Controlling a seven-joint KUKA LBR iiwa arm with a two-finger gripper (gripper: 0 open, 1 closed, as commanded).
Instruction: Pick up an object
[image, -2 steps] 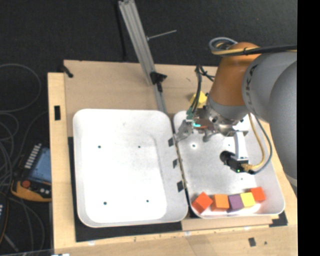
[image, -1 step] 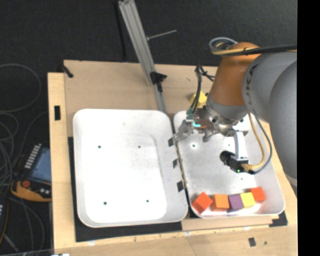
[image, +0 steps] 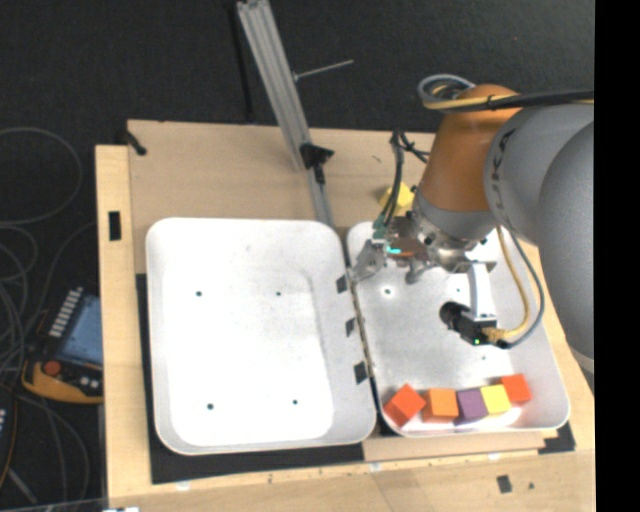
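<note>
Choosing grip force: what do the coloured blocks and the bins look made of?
The blocks look like matte foam or painted wood: flat saturated colour, no glints, crisp edges. The right bin and left bin look like moulded white plastic: smooth, rounded rims, faint sheen.

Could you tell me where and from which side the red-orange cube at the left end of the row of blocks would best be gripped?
Probably from above, the fingers closing on two opposite flat sides of the red-orange cube. It sits turned relative to the row, beside the orange block and close to the right white bin's front wall, so side access looks cramped; align to the cube's rotated faces.
</note>
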